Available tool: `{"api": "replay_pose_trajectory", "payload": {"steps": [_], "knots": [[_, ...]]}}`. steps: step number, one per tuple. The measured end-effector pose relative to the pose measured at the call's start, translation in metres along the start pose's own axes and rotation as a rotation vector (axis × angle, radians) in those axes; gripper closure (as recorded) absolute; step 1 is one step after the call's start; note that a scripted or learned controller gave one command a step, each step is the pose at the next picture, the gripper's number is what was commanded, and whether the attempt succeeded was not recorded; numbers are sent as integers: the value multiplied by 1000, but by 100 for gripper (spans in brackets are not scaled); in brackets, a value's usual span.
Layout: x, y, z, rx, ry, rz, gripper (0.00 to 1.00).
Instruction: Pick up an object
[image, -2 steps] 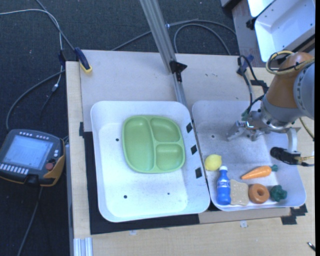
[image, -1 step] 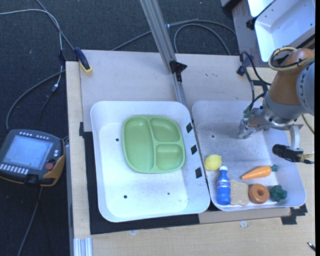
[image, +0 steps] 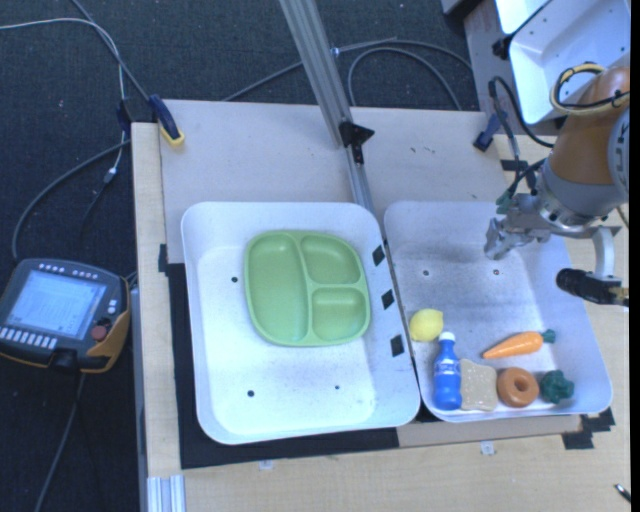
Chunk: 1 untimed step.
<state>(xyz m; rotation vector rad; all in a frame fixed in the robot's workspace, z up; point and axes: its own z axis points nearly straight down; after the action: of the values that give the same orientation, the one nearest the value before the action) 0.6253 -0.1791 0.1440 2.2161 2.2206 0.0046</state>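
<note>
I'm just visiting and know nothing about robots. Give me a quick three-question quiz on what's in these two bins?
1. True or false: the green divided plate lies in the left bin.
2. Which item lies closest to the blue bottle? A) carrot B) slice of bread C) broccoli
3. Fill in: the gripper hovers over the ____ bin's far end.

Key: 1 true; 2 B; 3 right.

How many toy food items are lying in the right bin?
6, all near the front of the right bin: lemon, carrot, bottle, bread slice, donut, broccoli. Something small may hide behind them.
</note>
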Motion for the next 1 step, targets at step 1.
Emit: {"api": "replay_pose_trajectory", "payload": {"steps": [1], "knots": [[5,3,-64,-2,-1,0,100]]}}
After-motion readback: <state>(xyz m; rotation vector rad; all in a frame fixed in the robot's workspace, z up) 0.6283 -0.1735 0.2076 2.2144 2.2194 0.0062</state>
